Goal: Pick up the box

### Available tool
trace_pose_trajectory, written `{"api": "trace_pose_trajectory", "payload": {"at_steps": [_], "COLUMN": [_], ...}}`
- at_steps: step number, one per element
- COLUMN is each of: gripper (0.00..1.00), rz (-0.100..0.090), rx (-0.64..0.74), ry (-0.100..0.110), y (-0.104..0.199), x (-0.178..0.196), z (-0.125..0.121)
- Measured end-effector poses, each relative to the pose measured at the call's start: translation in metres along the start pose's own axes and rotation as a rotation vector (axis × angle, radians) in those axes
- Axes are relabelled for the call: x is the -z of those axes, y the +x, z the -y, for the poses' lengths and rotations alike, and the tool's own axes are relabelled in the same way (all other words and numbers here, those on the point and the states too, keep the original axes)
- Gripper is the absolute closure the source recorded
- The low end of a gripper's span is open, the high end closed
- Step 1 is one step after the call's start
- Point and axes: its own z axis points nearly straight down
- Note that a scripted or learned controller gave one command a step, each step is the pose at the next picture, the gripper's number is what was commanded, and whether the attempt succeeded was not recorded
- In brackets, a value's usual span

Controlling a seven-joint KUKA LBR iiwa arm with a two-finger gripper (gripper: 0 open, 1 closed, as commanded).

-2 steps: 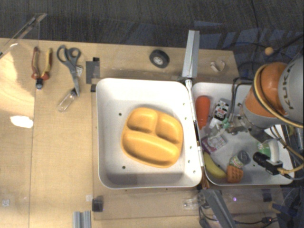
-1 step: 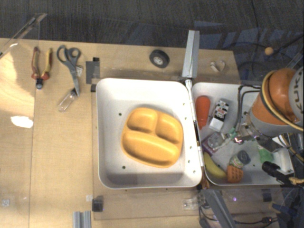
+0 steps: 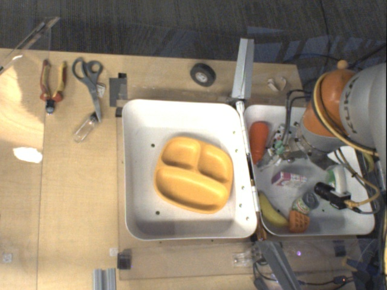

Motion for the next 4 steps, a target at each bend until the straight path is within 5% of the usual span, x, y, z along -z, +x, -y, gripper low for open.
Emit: {"api": "trace_pose_trajectory", "payload": {"at_steps": [1, 2, 3, 4], "gripper": [0.00, 1.00, 0.00, 0.00], "rz": [0.002, 0.008, 0.008, -0.001], "rx": [0.041, 0.042, 0.042, -0.152], "ry": [0.002, -0.009, -0.009, 0.000], "y": [-0.029, -0.030, -0.030, -0.037], "x": [0.001, 0.014, 0.014, 0.001], "z": [0.041, 0.037, 0.037, 0.070]}}
